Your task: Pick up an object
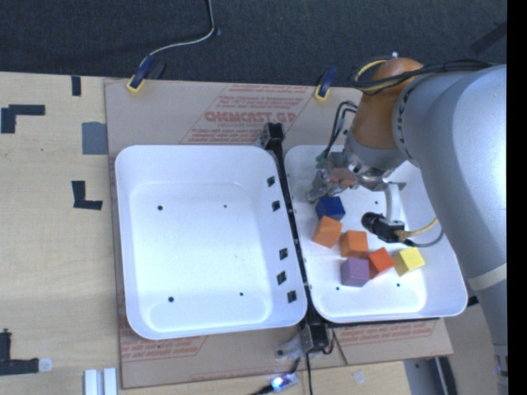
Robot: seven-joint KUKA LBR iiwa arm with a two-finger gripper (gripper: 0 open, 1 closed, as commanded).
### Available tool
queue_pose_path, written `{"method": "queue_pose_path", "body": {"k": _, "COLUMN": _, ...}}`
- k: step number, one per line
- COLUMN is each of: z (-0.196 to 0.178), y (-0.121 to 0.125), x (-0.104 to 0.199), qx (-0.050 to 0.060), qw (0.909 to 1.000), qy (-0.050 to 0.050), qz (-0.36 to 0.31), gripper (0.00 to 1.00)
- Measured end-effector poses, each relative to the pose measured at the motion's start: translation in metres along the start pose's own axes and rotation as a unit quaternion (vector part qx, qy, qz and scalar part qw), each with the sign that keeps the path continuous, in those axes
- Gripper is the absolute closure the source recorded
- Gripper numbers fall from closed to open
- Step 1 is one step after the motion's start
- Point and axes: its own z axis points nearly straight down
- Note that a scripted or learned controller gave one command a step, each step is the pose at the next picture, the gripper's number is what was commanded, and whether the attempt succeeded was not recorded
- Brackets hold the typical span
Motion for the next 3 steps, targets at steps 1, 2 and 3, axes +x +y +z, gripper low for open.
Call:
{"method": "queue_pose_path", "body": {"k": 1, "z": 0.0, "y": 0.011, "x": -0.003, "qx": -0.001, "qw": 1.0, "qy": 0.0, "qz": 0.001, "gripper": 1.0}}
{"method": "queue_pose_path", "body": {"k": 2, "z": 0.0, "y": 0.015, "x": -0.015, "qx": -0.001, "qw": 1.0, "qy": -0.001, "qz": 0.002, "gripper": 1.0}}
{"method": "queue_pose_path", "body": {"k": 3, "z": -0.035, "y": -0.041, "x": -0.001, "qx": 0.0, "qw": 1.0, "qy": 0.0, "qz": 0.003, "gripper": 1.0}}
